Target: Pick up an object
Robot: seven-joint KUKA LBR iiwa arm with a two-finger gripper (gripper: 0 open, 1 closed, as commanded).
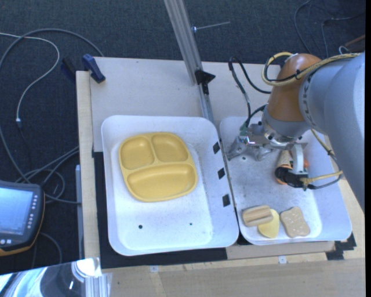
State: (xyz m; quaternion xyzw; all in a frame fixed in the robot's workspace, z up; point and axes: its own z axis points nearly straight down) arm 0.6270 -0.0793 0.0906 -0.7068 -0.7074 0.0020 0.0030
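Reaching in over the right bin (324, 223), the arm (324, 93) hides much of that bin's far end, and the end effector (255, 145) is tangled among cables and metal parts, so whether it is apart or together cannot be told. Three food-shaped objects lie at the right bin's near edge: a tan roll (257, 214), a yellow wedge (269, 228) touching it, and a beige cracker (294, 223) just beside. One yellow divided plate (157, 166) sits in the left bin (168, 235).

A pale desk (145, 87) stands on dark carpet (46, 17). Loose cables (35, 55) trail across the floor at left, near a small screen (14, 212).
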